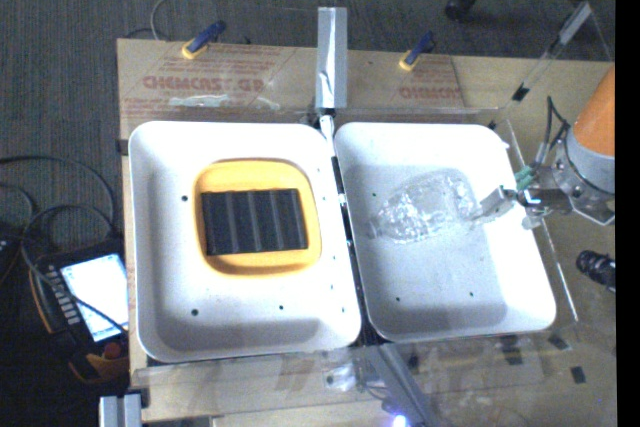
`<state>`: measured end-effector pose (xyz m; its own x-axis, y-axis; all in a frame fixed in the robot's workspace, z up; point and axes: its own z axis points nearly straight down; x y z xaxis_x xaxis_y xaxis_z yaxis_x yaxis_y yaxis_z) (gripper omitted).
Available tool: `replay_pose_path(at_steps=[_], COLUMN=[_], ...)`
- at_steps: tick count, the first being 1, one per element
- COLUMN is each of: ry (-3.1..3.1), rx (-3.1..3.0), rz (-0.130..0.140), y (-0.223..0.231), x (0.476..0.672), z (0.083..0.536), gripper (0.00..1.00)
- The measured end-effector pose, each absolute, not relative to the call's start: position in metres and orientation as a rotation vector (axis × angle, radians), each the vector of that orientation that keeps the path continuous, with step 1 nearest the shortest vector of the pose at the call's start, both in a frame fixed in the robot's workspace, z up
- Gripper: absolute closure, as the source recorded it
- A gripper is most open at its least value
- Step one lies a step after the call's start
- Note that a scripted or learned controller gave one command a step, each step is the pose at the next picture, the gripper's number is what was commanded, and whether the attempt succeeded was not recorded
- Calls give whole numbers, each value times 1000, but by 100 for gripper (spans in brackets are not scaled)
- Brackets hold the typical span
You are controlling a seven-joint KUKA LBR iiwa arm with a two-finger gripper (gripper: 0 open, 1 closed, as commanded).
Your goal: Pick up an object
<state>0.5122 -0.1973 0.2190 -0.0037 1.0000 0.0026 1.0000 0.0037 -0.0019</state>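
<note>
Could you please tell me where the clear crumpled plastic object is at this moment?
The clear plastic object lies in the right bin, near its middle, with the gripper just to its right.

Your bench (pixel 290 75): brown top, mid-frame | left bin (pixel 160 295) and right bin (pixel 520 300) sit on it side by side, touching at centre | two blue-yellow clamps, one (pixel 203 39) upper left, the other (pixel 417 50) upper right, along its far edge

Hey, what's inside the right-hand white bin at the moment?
A crumpled clear plastic item lies in the right bin, near its middle. The pincer reaches over the bin's right rim beside it. Whatever lies beneath the plastic cannot be made out.
</note>
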Motion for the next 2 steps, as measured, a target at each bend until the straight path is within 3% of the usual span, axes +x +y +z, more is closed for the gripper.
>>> replay_pose_path(at_steps=[1,2], ry=[-2163,-2086], rx=[-2278,-2345], rz=[-1,4], y=[-130,-93], x=[527,560], z=[250,144], gripper=[0,0])
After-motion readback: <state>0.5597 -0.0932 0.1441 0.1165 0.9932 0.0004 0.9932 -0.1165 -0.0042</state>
